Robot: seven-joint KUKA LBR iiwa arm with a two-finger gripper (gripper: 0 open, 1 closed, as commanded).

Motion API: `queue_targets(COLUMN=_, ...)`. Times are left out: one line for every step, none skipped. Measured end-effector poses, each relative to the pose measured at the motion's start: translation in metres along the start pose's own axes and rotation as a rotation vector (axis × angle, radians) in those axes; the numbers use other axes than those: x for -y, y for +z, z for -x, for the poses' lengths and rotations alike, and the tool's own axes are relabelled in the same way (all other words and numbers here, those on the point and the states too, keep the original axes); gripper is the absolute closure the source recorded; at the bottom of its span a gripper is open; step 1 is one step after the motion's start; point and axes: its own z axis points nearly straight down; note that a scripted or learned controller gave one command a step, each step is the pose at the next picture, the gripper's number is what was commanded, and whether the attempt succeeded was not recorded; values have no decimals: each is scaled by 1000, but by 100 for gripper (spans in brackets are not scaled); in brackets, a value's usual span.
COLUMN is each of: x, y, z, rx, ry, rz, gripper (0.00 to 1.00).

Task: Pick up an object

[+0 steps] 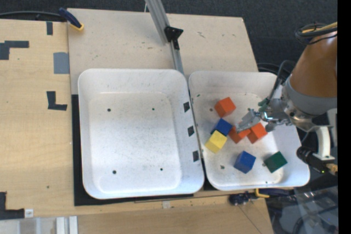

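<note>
The end effector [253,119] is lowered in the right bin [290,175], just beside an orange block [256,132]. Whether it is spread cannot be told. The crowded neighbouring blocks could be pushed aside, and the grasp could be missed.

I can read no words, numbers, labels or brand marks anywhere on my bench, bins or blocks.
</note>
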Motion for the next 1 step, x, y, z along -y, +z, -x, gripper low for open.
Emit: queue_targets(x=-1, y=-2, z=0, rx=1, ry=-2, rz=5, gripper=0)
